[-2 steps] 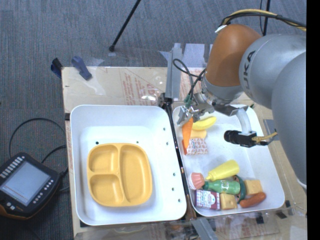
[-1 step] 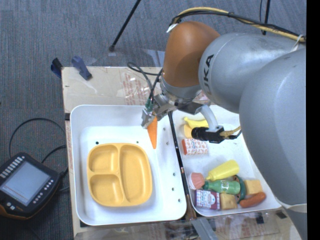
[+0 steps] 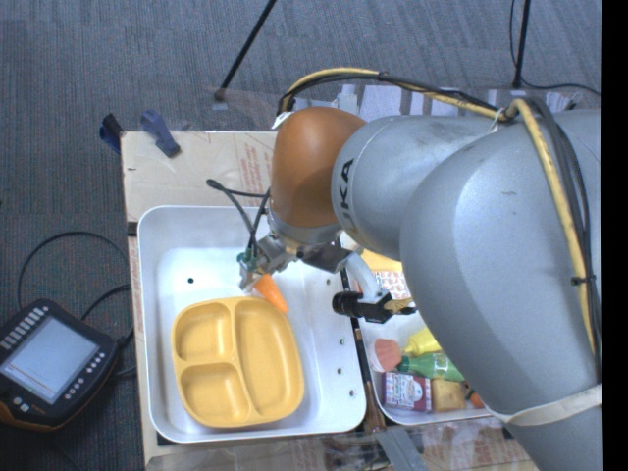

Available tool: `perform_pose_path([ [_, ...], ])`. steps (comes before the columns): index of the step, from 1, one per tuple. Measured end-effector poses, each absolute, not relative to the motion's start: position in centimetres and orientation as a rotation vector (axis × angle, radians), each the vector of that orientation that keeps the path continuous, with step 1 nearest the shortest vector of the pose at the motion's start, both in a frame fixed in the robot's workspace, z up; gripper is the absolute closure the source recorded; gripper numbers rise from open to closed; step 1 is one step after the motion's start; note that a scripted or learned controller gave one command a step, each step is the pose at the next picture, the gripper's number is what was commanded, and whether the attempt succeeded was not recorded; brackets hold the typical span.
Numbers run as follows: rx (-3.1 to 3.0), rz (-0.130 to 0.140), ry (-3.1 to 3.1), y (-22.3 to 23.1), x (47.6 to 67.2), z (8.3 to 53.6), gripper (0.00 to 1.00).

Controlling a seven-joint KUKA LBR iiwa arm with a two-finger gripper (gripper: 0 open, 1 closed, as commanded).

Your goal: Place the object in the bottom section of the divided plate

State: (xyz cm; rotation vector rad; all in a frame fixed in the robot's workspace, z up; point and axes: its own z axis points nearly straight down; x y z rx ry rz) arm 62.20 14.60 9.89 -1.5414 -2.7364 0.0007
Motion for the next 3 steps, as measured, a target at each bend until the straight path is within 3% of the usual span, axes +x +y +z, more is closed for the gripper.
perform_pose_path([
  [1, -1.548, 0.006, -2.727, 14.4, 62.1, 10.6, 1.0],
  [2, -1.224, -0.008, -2.902, 19.0, 62.4, 9.1, 1.0],
  [3, -1.232, -0.007, -2.896, 18.8, 62.5, 10.1, 1.0],
])
